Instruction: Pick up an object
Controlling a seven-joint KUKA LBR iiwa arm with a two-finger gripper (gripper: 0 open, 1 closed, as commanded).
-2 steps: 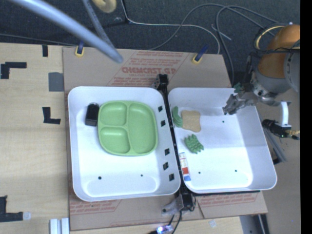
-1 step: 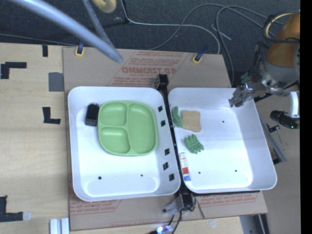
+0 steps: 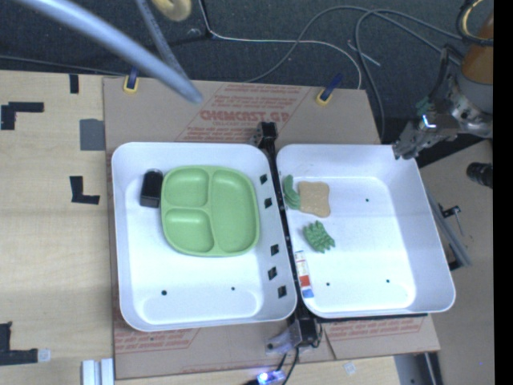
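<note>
Front rim of right bin point(image 3: 377, 310) sits closest to camera, left bin point(image 3: 128, 239) beside it, the two touching along a black centre divider. Candidate picks all in right bin, clustered at its left side: tan bread-like piece point(image 3: 314, 198) near the divider, upper part; thin green item point(image 3: 288, 192) touching the bread's left edge; spiky green toy point(image 3: 319, 237) just below the bread, apart from it; small white tube with red and blue marks point(image 3: 303, 274) lying along the divider lower down. Left bin carries green divided plate point(image 3: 211, 211), three compartments, roughly centred, flat. Black block point(image 3: 151, 188) just left of the plate, touching or nearly touching its rim. Gripper point(image 3: 410, 139) off the bin's upper right corner, above the rim, well apart from all objects. Nothing visible between its fingers; opening width, cannot tell, too small and blurred. Arm point(image 3: 479, 62) enters from right edge, orange band visible. Bins rest on cardboard sheet point(image 3: 240, 107) with red print.
</note>
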